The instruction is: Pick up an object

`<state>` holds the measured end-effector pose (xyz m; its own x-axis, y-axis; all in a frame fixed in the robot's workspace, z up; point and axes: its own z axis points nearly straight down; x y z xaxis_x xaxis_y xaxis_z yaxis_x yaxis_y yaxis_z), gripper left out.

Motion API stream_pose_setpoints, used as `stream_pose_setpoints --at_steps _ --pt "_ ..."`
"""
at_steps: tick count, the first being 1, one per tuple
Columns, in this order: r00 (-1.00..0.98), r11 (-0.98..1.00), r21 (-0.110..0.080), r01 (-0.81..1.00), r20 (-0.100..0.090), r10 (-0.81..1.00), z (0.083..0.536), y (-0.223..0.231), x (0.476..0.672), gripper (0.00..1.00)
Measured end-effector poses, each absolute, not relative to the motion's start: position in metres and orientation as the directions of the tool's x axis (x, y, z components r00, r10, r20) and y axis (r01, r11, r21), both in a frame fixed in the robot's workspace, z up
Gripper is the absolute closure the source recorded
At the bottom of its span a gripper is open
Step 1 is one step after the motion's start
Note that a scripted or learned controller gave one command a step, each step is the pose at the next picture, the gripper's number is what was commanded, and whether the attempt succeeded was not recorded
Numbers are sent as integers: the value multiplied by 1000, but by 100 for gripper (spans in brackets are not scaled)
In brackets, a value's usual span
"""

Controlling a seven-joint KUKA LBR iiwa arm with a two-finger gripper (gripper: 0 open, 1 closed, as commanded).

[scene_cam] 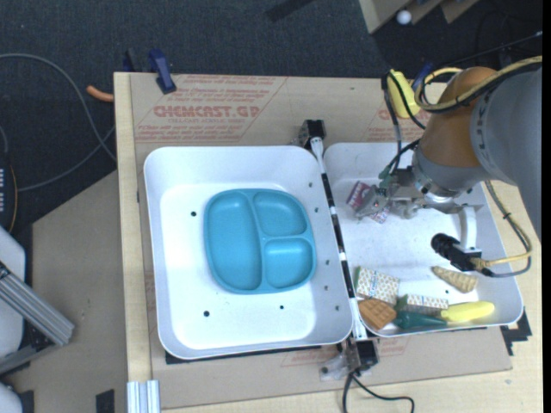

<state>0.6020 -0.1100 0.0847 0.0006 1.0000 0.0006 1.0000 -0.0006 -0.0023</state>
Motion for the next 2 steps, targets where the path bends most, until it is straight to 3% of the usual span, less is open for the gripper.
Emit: stream_pose_setpoints --at_steps 1,2 --pt "-2 2 2 1000 -1 1000 85 -91 662 0" --pt "-2 2 5 1000 -3 1000 95 -92 662 100"
